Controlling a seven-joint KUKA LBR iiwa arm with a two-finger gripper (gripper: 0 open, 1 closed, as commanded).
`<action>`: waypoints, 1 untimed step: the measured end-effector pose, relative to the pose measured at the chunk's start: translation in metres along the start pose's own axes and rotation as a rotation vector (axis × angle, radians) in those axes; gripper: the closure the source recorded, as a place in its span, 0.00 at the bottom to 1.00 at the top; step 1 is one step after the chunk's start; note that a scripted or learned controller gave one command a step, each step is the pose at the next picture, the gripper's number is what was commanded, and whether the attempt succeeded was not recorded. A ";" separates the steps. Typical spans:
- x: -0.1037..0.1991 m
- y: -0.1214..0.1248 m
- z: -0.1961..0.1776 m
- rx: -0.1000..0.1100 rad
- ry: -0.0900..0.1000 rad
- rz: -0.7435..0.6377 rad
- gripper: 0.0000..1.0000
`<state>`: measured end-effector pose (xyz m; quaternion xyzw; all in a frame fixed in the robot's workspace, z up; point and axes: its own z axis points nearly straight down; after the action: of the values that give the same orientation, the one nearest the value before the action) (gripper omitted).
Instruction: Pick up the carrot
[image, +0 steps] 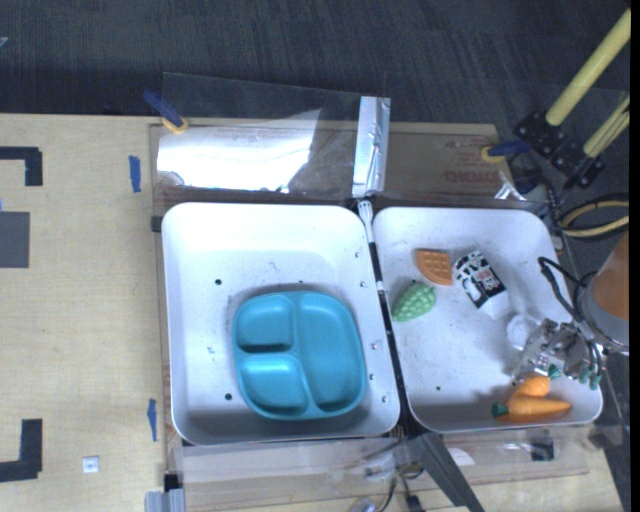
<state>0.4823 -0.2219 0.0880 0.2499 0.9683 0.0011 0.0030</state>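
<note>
Right bin, near corner. The carrot (537, 406) lies on its side along the front wall of the right bin (450, 395), orange body tapering one way and a green tip at its left end; it looks like smooth moulded plastic. Pressed so close to the wall, it probably leaves me little room on that side. My gripper (556, 352) sits just above and behind it, a tangle of metal and cable low over the bin floor; I cannot tell how wide it stands. A second small orange shape (535, 384) shows right beside the gripper's lower edge, touching or nearly touching the carrot; whether it is held I cannot say.

Mid bin. A green knobbly item (414, 301) rests near the divider, its surface pebbled. Behind it lie a flat orange ridged piece (435, 265) and a black-and-white patterned piece (477, 277).

Left bin (200, 260). A blue compartment tray (298, 352), glossy with rounded corners, lies flat, well apart from my work.
</note>
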 end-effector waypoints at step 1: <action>0.000 -0.001 0.000 0.001 0.000 0.418 1.00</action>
<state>0.4817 -0.2225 0.0877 0.4454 0.8953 0.0011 0.0028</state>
